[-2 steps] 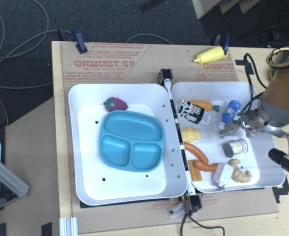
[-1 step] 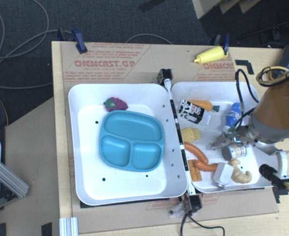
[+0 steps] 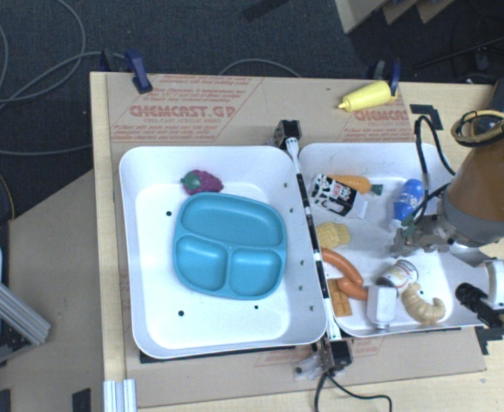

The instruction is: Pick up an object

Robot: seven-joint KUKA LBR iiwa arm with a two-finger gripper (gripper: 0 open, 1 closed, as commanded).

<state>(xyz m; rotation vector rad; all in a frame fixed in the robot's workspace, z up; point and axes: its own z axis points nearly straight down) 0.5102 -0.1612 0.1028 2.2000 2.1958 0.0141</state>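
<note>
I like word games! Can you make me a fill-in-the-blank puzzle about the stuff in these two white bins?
1. The blue plastic divided plate lies in the ____ white bin.
2. The small purple toy lies just beyond the plate's ____ edge.
3. The yellow plastic toy lies on the brown board, ____ both bins.
4. The grey arm with the orange band reaches over the ____ white bin.

Missing words: left; far; outside; right
</note>
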